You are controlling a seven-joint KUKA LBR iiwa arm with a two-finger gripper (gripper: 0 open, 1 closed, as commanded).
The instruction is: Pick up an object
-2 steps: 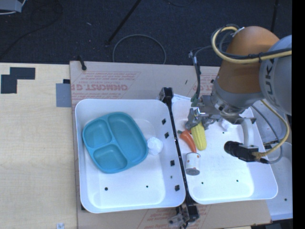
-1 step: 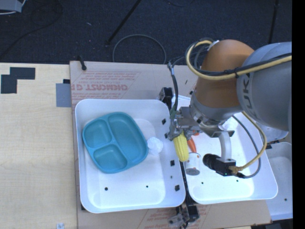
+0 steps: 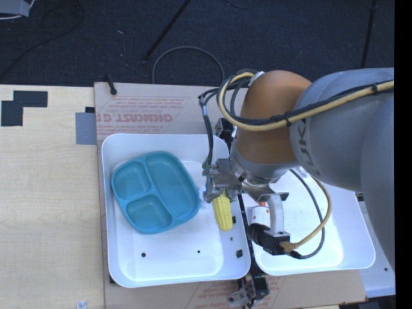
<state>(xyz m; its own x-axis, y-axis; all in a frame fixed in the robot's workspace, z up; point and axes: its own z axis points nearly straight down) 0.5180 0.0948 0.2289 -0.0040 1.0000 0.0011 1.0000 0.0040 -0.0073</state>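
A: Gripper (image 3: 219, 197) position?

B: Over the right edge of the left bin (image 3: 168, 256), near the divide with the right bin (image 3: 335, 256). Corn cob (image 3: 223, 212), yellow, hangs directly beneath it, pointing toward 6 o'clock.

A: Fingers closed on it?

B: Cannot tell; the wrist hides them, though the cob's top meets the gripper.

A: Other contents?

B: Teal divided plate (image 3: 155, 190) at 9 o'clock from the cob, lying flat, just apart from it.
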